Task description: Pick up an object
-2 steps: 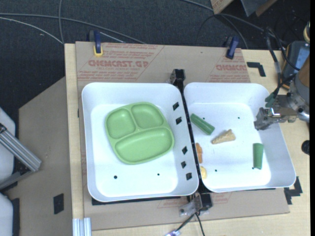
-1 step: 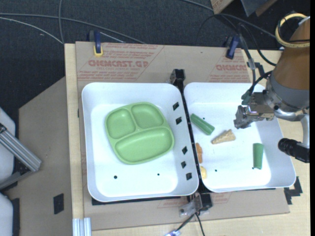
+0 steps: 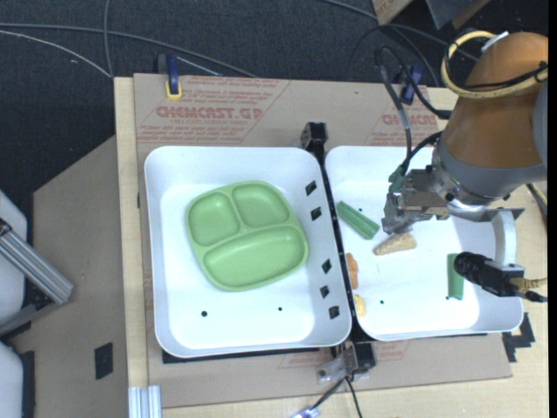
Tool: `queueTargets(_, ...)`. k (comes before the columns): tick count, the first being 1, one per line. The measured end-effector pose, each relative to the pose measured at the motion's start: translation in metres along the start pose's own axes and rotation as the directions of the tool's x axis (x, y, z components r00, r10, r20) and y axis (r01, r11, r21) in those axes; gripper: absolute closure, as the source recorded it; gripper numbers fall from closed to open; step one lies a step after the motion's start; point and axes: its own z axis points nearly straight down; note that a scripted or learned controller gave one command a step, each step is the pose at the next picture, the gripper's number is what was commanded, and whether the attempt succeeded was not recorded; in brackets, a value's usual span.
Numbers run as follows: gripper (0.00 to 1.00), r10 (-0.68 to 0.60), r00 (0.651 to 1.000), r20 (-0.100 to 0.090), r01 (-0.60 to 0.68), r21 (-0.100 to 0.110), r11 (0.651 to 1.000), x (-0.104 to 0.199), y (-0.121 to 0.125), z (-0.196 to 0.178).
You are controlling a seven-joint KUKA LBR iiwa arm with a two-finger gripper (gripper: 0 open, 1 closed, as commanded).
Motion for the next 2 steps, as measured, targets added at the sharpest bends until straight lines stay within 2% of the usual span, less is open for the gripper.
queueTargets(1, 1.00, -0.001, 1.000, 0.000, 0.001, 0.002, 1.000, 0.061, 0.003, 0.017)
queueTargets(2, 1.00, 0.001, 1.000, 0.001, -0.001, 0.002, 1.000, 0.107, 0.012, 0.035)
